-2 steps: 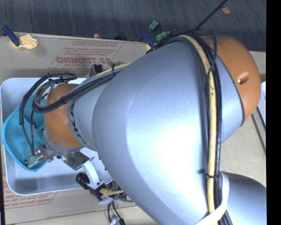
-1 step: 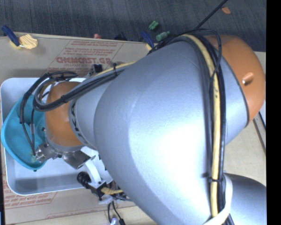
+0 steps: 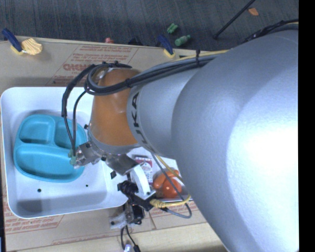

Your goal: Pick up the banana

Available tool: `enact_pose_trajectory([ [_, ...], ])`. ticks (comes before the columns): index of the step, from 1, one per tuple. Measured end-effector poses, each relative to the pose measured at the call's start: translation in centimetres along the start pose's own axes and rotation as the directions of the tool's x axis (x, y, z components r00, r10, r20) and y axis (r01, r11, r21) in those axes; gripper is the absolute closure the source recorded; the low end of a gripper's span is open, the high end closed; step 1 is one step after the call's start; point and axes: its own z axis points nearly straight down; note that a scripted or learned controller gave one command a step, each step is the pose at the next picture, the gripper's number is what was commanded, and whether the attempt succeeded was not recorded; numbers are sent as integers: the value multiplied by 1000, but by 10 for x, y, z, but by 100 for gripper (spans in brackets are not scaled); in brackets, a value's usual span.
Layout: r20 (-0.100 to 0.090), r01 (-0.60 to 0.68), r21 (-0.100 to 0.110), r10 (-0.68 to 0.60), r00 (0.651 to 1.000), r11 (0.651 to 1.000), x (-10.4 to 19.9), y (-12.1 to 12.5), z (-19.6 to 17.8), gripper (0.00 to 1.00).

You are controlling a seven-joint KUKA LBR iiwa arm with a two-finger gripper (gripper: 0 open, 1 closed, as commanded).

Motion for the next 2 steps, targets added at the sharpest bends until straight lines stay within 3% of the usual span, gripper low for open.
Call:
enact_pose_trajectory([
  [1, 0, -167, 1, 167, 986, 986, 61, 24, -60, 100],
  [2, 0, -244, 2, 244, 970, 970, -2, -1, -38, 100],
])
